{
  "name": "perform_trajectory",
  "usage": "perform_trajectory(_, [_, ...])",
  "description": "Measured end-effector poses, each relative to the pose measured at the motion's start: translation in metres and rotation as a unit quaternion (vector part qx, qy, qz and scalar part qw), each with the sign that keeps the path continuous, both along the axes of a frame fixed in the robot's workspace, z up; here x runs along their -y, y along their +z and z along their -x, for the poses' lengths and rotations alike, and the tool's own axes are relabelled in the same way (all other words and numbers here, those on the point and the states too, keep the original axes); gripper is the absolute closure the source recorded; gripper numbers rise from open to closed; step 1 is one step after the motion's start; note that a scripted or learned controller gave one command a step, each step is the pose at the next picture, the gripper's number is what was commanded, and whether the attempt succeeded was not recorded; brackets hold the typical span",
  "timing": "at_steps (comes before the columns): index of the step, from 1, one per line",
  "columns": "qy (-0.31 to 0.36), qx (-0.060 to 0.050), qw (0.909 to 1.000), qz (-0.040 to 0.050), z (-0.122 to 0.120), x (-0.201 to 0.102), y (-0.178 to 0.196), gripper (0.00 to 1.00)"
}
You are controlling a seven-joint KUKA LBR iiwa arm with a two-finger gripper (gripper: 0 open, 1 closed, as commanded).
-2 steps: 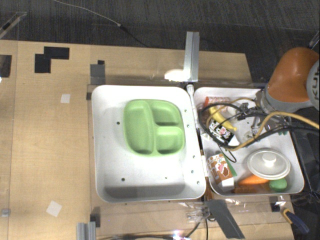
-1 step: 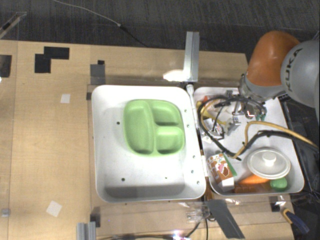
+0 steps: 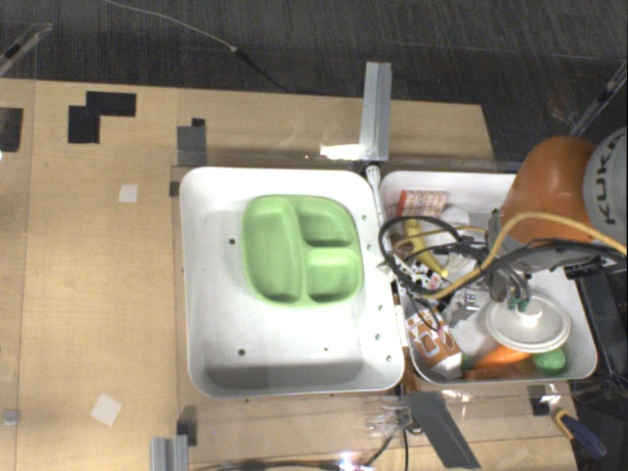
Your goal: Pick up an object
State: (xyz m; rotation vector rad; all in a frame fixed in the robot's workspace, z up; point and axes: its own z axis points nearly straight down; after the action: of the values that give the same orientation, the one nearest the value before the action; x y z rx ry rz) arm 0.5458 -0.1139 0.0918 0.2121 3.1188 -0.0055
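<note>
Clutter fills the right white bin (image 3: 587,361): an orange carrot-shaped toy (image 3: 502,358), a red-and-white printed packet (image 3: 422,202), a brown printed wrapper (image 3: 433,340). The gripper (image 3: 469,285) hangs low over them (cables mask it; grip unreadable). A green divided plastic tray (image 3: 299,248) lies in the left white bin (image 3: 211,351).

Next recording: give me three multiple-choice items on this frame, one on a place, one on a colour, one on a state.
1. Where does the green sectioned plastic tray lie?
A. left white bin
B. right white bin
C. bare bench

2. What colour is the arm's band?
A. blue
B. orange
C. green

3. How does the tray sit?
A. leaning on the bin wall
B. flat on the bin floor
C. lifted by the arm

Answers:
1 A: it rests in the left white bin.
2 B: the orange band shows above the right white bin.
3 B: it lies flat, apart from the grey arm.
</note>
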Motion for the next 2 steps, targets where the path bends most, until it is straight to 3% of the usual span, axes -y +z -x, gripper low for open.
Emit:
perform_trajectory(1, [0.028,0.001,0.9996,-0.0004,-0.061,0.007,-0.002,0.00])
perform_trajectory(2, [-0.001,0.000,1.0000,-0.0014,-0.064,-0.032,-0.002,0.00])
